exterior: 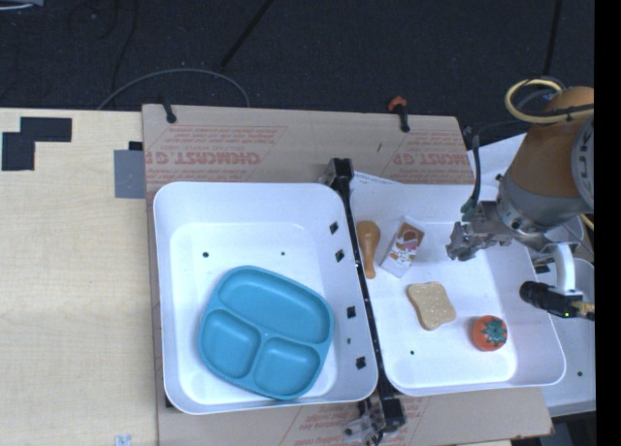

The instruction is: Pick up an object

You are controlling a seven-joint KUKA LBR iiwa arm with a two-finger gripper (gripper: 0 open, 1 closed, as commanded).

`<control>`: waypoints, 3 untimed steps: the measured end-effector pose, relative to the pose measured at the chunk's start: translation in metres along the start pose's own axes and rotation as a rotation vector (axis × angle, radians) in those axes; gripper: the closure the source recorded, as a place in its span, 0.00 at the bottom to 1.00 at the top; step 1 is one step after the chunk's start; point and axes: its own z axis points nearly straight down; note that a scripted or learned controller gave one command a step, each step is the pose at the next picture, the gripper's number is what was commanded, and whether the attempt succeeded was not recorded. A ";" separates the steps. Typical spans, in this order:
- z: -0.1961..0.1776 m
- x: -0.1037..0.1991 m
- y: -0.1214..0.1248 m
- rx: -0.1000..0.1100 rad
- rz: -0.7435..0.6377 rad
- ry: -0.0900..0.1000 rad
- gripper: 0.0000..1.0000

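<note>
Hovering over the right bin (543, 362), the gripper (464, 240), its grip state unclear, should be centring squarely above the toast (431, 304).

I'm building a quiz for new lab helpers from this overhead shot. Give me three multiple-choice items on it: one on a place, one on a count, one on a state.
1. Where does the blue divided tray lie?
A. left bin
B. right bin
C. on the bench outside the bins

2. How many loose items lie in the right bin?
A. two
B. four
C. six

3. How does the gripper stand to the toast slice?
A. clamped on it
B. apart from it, above the bin's upper right part
C. pressing it flat

Key: 1 A, the tray rests in the left bin. 2 B: tan piece, small carton, toast slice, tomato. 3 B, white floor shows between them.
</note>
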 end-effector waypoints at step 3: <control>-0.096 0.045 -0.003 0.004 -0.003 0.003 1.00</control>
